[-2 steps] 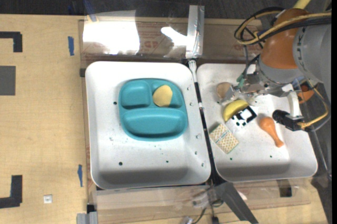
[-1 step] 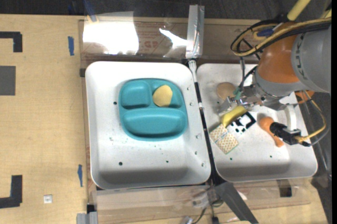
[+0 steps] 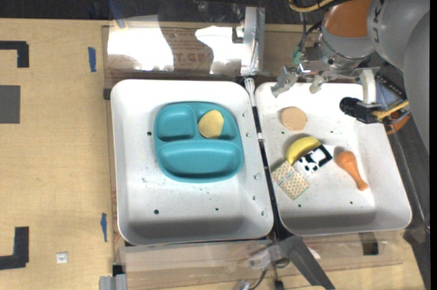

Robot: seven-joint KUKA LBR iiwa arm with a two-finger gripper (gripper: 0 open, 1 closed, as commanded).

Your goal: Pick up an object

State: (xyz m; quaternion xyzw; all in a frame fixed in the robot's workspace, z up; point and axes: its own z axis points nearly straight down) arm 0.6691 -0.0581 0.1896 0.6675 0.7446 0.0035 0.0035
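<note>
The arm point(image 3: 369, 16) reaches in from the right, and the gripper point(image 3: 299, 84) hangs over the far edge of the right bin point(image 3: 382, 203), close to that bin's far left corner. Its two fingers stand well apart with nothing between them. Just below the fingers, a tan round disc point(image 3: 294, 119) lies flat on the bin floor by the left wall. Nearer the middle there is a little cluster: a yellow banana point(image 3: 302, 146) curves over a black-and-white checkered piece point(image 3: 318, 159), touching it, and a speckled tan square point(image 3: 291, 179) sits tilted at the banana's near side. An orange drumstick-shaped piece point(image 3: 351, 167) lies apart from them, toward the right wall. Over in the left bin point(image 3: 136, 210), a teal divided plate point(image 3: 198, 162) fills the centre, and a yellow rounded lump point(image 3: 211, 123) rests in its far right compartment
</note>
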